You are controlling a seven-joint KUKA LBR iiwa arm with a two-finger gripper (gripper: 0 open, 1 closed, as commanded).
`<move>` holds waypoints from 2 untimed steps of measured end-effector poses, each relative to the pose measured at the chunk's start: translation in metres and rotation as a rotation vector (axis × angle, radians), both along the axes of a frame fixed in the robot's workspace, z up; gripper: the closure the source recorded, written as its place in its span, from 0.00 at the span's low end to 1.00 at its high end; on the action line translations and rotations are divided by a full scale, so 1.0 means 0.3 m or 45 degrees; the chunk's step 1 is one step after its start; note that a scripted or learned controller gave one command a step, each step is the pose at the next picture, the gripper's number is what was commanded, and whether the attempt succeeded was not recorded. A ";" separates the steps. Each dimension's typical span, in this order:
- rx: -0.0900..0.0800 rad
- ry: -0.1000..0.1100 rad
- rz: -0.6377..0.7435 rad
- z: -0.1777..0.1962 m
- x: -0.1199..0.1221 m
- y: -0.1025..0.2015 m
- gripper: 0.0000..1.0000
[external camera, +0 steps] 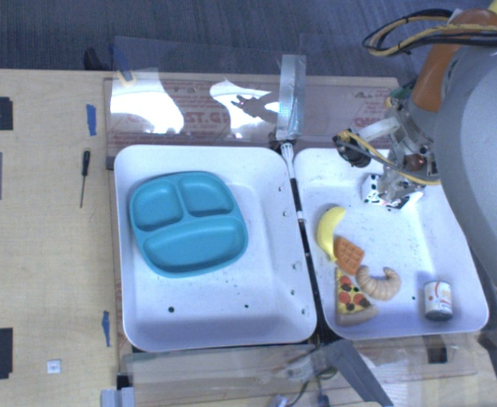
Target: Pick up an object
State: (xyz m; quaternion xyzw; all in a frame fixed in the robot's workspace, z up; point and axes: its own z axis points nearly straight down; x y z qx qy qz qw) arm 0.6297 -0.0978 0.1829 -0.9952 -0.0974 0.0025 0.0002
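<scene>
Wooden bench (36,253) with two white bins side by side, shot from above at a slant. Nearest the camera, in the right bin (460,253), there's a toy pizza slice (353,299), and a croissant (381,281) just beside it at its 2 o'clock. A small can (438,298) sits apart at 3 o'clock of those. A bit farther back is a waffle-looking piece (348,251) touching a yellow banana (329,227). The left bin (270,202) holds a blue divided plate (187,221).

At the far end of the right bin the end effector (390,195) hangs low over bare floor, at 1 o'clock from the banana. Honestly can't tell if it's open or closed.

My guess: the toys are light, stiff plastic, a bit slick. I'd go for the croissant, pinching across its middle.
</scene>
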 end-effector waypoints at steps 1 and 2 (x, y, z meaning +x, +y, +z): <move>0.004 -0.008 0.014 0.005 0.075 0.232 1.00; 0.001 -0.001 0.004 0.006 -0.096 0.097 1.00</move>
